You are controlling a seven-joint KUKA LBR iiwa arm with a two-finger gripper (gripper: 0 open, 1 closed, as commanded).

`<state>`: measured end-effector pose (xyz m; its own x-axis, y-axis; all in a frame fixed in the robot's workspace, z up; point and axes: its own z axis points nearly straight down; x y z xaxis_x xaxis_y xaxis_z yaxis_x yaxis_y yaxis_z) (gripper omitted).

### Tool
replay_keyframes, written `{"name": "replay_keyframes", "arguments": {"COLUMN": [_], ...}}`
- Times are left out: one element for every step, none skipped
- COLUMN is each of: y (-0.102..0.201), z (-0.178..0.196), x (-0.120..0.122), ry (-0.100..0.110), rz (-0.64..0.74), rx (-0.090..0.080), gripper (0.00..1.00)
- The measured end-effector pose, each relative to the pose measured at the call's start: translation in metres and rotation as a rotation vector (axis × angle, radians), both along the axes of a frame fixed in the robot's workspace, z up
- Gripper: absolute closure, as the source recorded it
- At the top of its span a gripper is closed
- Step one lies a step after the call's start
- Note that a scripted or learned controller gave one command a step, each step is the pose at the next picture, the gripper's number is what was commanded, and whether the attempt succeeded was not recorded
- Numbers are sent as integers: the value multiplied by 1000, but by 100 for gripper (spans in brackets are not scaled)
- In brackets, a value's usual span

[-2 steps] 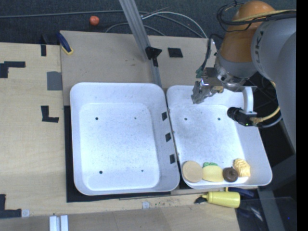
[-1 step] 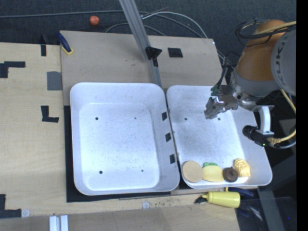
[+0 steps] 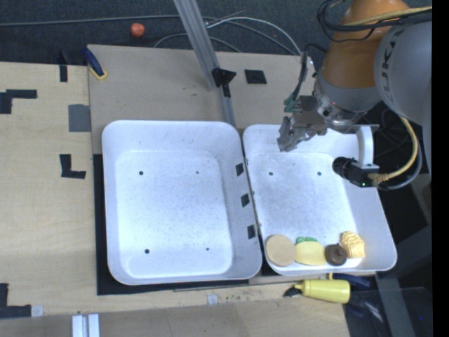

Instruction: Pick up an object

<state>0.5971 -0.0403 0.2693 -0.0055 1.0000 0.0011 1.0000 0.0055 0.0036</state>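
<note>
Pale wooden bench (image 3: 42,209). Small toy foods (image 3: 310,253) bunched against right bin's (image 3: 384,220) near wall, probably slid there. Well apart, over far corner: gripper (image 3: 286,144), grasp impossible to tell.

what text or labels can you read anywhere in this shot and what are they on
"KU": dark letters on the grey arm at the right edge, cut off by the frame, so the rest of the word is out of sight.
No other text is legible; the black marks on the bench are plain tape, not writing.
</note>
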Motion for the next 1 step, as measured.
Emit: {"name": "replay_keyframes", "arguments": {"y": [-18], "z": [27], "x": [-94], "ry": [1], "rz": [-7], "rx": [-1], "gripper": [100]}}
